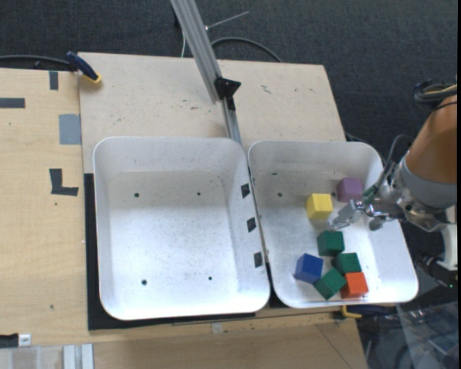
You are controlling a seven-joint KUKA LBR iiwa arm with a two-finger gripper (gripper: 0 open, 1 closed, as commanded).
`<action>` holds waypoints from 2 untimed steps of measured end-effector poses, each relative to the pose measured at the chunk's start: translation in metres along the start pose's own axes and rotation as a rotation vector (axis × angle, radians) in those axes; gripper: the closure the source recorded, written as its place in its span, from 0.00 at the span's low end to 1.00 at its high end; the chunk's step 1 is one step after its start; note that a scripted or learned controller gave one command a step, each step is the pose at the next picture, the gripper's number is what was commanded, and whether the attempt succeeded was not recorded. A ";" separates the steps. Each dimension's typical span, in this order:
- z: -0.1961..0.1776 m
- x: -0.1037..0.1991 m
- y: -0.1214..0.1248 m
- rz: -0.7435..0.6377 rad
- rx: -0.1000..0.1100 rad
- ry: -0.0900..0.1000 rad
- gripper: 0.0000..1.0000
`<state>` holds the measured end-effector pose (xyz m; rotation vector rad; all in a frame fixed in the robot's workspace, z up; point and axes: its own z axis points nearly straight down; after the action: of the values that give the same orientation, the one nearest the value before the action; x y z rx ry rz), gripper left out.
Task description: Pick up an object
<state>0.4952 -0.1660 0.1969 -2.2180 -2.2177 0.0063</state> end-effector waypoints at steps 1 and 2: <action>0.049 -0.003 0.007 -0.001 0.000 0.000 0.00; 0.036 -0.003 0.008 -0.002 -0.003 0.000 1.00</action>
<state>0.5027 -0.1690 0.1606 -2.2178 -2.2209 0.0026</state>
